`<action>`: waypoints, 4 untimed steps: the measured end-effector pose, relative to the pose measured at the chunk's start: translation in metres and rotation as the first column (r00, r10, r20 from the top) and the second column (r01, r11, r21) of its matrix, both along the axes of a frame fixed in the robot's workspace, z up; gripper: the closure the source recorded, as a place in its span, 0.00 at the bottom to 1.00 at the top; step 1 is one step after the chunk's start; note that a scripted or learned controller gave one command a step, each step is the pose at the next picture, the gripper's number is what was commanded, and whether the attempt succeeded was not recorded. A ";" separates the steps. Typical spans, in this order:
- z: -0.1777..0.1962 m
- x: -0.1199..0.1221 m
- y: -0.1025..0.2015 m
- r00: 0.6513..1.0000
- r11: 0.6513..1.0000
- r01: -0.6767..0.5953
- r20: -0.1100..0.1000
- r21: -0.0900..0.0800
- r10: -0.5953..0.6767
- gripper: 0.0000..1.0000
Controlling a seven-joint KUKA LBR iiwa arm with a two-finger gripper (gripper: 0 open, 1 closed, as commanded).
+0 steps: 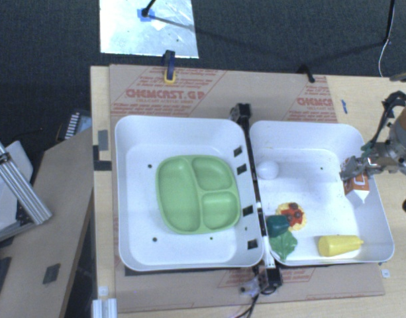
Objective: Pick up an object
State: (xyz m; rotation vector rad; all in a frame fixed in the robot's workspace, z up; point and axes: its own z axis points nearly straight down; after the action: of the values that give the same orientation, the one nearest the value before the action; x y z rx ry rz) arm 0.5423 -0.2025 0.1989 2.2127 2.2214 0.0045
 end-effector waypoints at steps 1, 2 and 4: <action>-0.005 0.017 0.047 1.000 1.000 -0.006 -0.003 0.003 0.006 1.00; -0.005 0.035 0.108 1.000 1.000 -0.007 -0.003 0.005 0.007 1.00; 0.016 0.075 0.211 1.000 1.000 -0.006 -0.003 0.005 0.006 1.00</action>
State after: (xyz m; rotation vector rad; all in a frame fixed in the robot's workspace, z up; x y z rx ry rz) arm 0.6172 0.0081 0.2152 2.2095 2.2319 0.0065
